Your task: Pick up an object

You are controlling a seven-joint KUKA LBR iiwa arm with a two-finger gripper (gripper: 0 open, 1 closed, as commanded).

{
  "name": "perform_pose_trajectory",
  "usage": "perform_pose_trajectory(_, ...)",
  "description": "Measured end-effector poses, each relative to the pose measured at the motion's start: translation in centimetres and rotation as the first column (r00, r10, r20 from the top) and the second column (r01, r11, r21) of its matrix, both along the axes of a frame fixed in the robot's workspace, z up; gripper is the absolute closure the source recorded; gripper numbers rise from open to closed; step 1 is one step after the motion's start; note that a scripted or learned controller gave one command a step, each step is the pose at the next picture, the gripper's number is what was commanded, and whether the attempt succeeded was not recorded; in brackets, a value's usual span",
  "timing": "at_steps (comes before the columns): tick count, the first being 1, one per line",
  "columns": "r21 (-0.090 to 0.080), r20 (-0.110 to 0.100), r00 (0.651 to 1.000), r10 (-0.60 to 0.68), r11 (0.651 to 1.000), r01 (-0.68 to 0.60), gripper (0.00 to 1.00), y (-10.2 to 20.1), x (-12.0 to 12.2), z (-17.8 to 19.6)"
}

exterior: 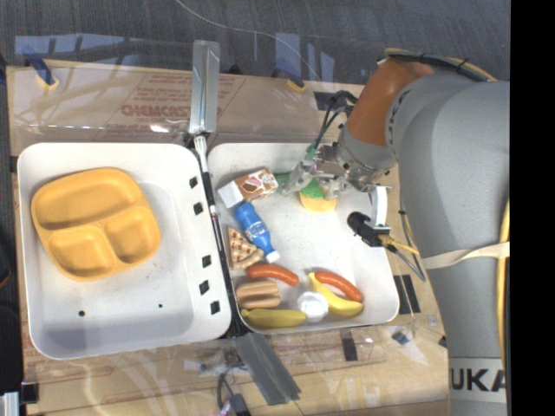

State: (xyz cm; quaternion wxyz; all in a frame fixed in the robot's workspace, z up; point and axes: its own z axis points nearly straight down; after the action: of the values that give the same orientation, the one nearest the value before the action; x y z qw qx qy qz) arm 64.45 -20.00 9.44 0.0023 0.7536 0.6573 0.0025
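A small round yellow-green object (316,199) lies in the right bin (381,271), near its far edge.

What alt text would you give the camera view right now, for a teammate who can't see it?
The gripper sits low in the right bin, over a yellow-green toy near its far edge. The same bin has a blue bottle, hot dogs and bananas. The left bin has a yellow divided tray.

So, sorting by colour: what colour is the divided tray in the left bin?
Yellow-orange, the divided tray, in the camera view.
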Motion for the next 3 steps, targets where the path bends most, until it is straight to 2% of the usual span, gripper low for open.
perform_pose_trajectory(1, 0.000, -0.005, 1.000, 0.020, 1.000, -0.020, 0.00, 0.2, 1.4, -0.2)
perform_pose_trajectory(2, 0.001, -0.010, 1.000, 0.027, 1.000, -0.027, 1.00, 0.3, 1.4, 0.5)
perform_pose_trajectory(3, 0.002, -0.004, 0.995, 0.100, 0.995, -0.100, 1.00, 10.2, 1.5, 9.6)
